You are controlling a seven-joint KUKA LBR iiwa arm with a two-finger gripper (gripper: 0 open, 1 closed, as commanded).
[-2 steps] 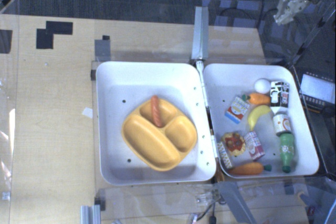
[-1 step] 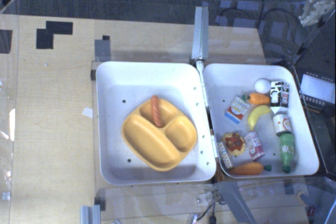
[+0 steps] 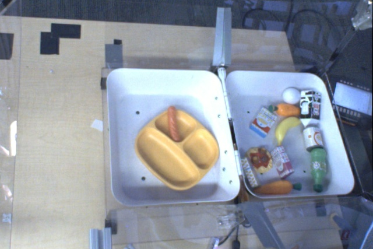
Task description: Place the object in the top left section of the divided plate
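Reddish sausage-shaped toy [image 3: 173, 123] lies in yellow divided plastic plate's [image 3: 169, 169] top-left section, overlapping the divider ridge; a nudge could roll it over. Hand state: can't tell.

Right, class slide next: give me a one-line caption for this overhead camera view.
Sausage lying in the yellow divided plate in the left bin; toy foods fill the right bin.

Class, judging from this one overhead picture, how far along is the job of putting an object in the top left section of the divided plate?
Looks done: a sausage lies in the yellow divided plate, in its upper left section, partly over a divider ridge, in the left bin. In hand: nothing visible. Left: perhaps nothing; the other toy foods, such as the banana and green bottle, sit in the right bin.
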